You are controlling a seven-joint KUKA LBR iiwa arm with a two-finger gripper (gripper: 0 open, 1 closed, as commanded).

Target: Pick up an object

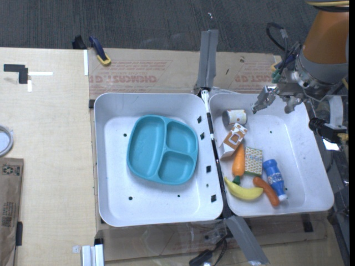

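Hovering over right bin [310, 201] top edge, gripper [275, 100] open, empty; objects clustered at left wall, banana [243, 190] touching carrot [238, 160]; risk: fingers snag neighbours, grasp slips.

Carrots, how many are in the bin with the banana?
2. One carrot lies just above the banana, beside the small patterned box. The other carrot lies right of the banana, under the blue bottle. More could hide underneath the pile.

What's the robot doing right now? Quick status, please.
Gripper above right bin, far edge, holding nothing. Banana, carrot, blue bottle untouched. Nothing blocking.
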